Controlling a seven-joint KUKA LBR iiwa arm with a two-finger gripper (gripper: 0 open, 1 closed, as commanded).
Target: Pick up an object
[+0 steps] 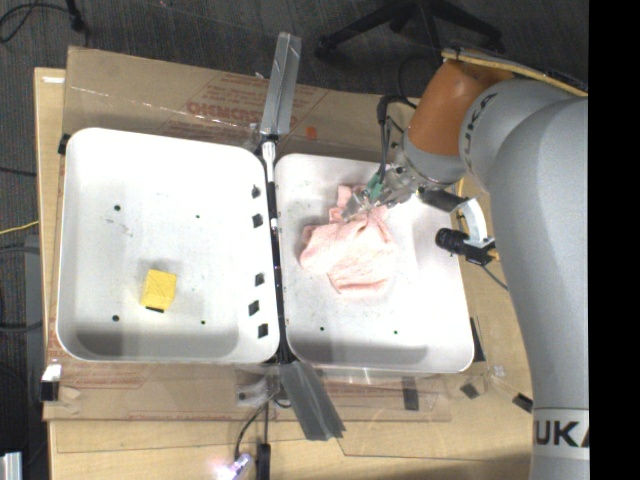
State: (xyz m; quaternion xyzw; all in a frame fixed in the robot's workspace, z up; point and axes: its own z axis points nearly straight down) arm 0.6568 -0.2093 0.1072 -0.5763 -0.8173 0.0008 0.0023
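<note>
Pink cloth [347, 251] stretches diagonally up-right to the gripper [378, 194].

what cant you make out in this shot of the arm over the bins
- End effector, camera view: too small and set against the pink cloth to tell whether it grips the cloth.
- Right bin: its right side is hidden under the grey arm.
- Yellow block in the left bin: too small to tell what it is made of.
</note>
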